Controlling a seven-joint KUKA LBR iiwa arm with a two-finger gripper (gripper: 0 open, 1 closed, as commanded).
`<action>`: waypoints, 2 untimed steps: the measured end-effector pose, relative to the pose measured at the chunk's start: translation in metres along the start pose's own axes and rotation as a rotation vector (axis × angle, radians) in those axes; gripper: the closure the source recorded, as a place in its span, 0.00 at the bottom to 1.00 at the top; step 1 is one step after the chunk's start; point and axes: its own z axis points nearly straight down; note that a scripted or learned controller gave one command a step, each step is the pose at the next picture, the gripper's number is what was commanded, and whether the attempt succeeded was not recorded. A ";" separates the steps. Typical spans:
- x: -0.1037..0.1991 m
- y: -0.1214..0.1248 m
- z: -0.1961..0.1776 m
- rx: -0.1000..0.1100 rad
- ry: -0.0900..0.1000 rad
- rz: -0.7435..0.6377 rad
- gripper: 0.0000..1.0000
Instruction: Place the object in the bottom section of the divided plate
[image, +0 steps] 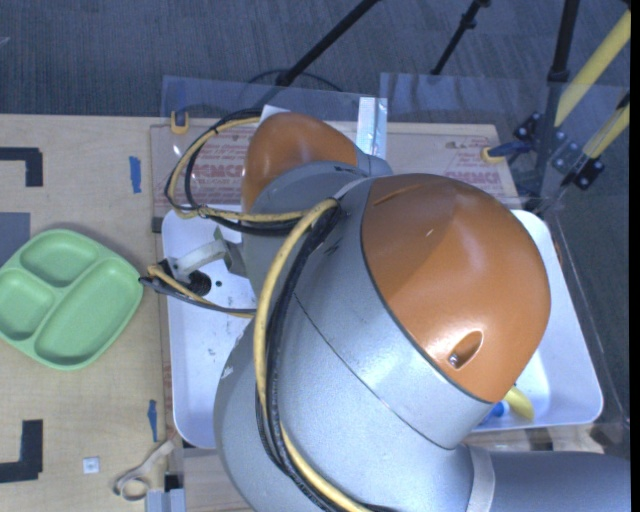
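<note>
Left of the white bins (190, 400), the green divided plate (68, 298) sits on the wooden bench (80, 150), apart from the arm (400, 340), its sections bare. The arm's bulk, reaching over the left bin, hides most of its contents. The gripper's state cannot be told, nor which object is meant; a yellow item (520, 404) peeks out in the right bin.

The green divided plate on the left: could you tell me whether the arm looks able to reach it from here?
Probably yes. The plate lies bare on the wooden bench, nothing over it, and the arm already stretches across the white bin beside it.
</note>
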 end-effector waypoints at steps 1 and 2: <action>0.040 0.012 -0.122 -0.002 -0.005 0.053 1.00; 0.040 0.012 -0.122 -0.002 -0.005 0.054 0.00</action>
